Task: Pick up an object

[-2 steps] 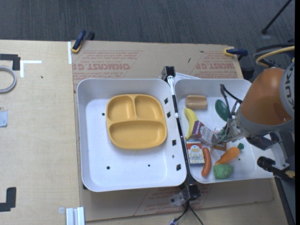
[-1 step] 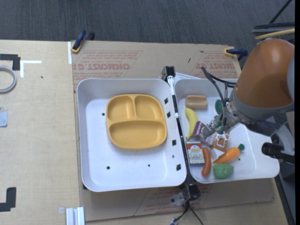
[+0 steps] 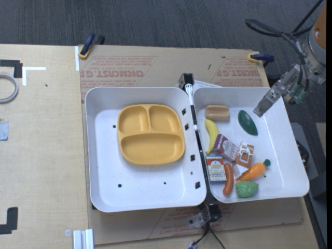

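Grey gripper hovers by the green leaf, fingers indistinct.

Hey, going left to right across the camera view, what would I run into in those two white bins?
Yellow divided plate in the left bin → banana → carrot in the right bin, with the gripper above that bin's far right part.

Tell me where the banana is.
The banana lies in the right bin, along its left wall, just below the brown bread roll and left of the purple packet.
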You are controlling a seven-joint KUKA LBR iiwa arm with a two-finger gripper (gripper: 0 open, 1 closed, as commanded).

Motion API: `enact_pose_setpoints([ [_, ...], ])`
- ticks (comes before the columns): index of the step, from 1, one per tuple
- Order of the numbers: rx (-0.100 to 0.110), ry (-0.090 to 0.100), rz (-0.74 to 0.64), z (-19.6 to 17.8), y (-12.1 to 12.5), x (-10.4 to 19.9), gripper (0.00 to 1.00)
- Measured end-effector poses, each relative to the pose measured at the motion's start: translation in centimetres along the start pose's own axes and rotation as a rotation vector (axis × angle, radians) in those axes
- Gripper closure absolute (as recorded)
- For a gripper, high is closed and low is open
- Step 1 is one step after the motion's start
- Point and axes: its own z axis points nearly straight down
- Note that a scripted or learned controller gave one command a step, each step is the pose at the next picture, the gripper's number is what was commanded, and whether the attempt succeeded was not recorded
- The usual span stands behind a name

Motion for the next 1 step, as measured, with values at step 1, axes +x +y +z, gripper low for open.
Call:
enact_pose_setpoints([
  [1, 0.002, 0.003, -0.047, 10.23, 3.49, 3.92, 1.00],
])
